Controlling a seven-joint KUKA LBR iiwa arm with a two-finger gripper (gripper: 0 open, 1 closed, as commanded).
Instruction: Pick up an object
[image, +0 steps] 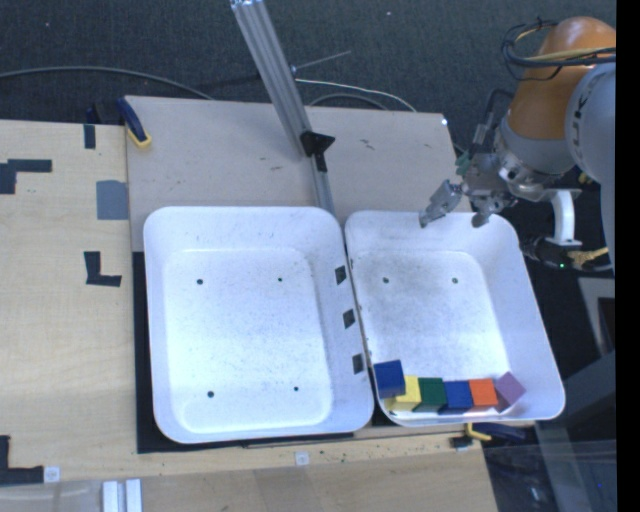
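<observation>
camera view | gripper (457, 210) seen over right bin (530, 290) far rim, fingers parted, nothing between them | coloured blocks (445, 392) rowed along near wall, blue block (389, 377) stacked at left | left bin (160, 300) beside | slanted metal pole (283, 90) behind on tabletop (60, 330) | no legible writing
</observation>
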